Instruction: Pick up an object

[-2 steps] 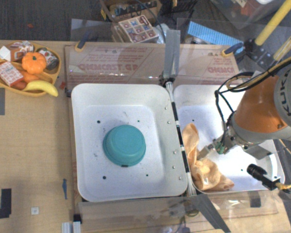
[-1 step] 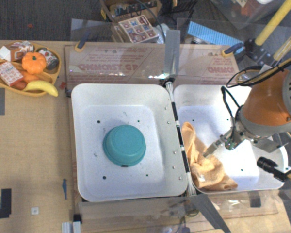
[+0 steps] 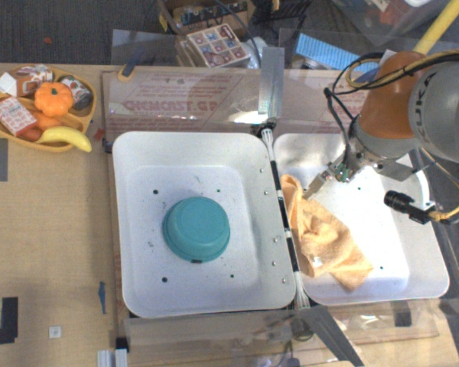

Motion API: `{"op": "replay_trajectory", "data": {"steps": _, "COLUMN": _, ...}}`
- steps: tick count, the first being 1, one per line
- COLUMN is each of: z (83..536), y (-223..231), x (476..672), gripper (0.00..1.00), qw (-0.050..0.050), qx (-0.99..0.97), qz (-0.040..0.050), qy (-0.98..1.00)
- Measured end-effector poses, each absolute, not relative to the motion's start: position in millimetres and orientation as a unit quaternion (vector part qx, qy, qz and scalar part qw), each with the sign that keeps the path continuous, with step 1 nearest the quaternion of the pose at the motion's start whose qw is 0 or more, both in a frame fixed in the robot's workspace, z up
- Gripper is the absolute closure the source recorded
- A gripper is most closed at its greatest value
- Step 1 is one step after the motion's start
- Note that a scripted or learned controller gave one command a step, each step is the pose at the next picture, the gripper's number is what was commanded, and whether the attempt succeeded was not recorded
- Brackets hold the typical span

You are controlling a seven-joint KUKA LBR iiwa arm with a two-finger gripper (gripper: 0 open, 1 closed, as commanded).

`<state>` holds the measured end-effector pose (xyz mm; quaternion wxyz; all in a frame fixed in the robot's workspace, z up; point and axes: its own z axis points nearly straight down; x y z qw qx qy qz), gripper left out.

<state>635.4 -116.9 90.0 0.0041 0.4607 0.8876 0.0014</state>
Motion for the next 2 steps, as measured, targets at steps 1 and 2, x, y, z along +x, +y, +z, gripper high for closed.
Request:
{"op": "replay_trajectory", "data": {"steps": 1, "z": 115.6, "y": -120.6, "x": 496.5, "gripper": 0.00, "qw": 0.000, "qx": 0.575, "qz": 0.0004, "qy": 0.818}}
{"op": "replay_trajectory", "data": {"steps": 2, "z": 89.7, "y": -102.8, "x": 586.3, "gripper": 0.00, "qw": 0.005, "qx": 0.556, "qz": 0.0024, "qy": 0.831}}
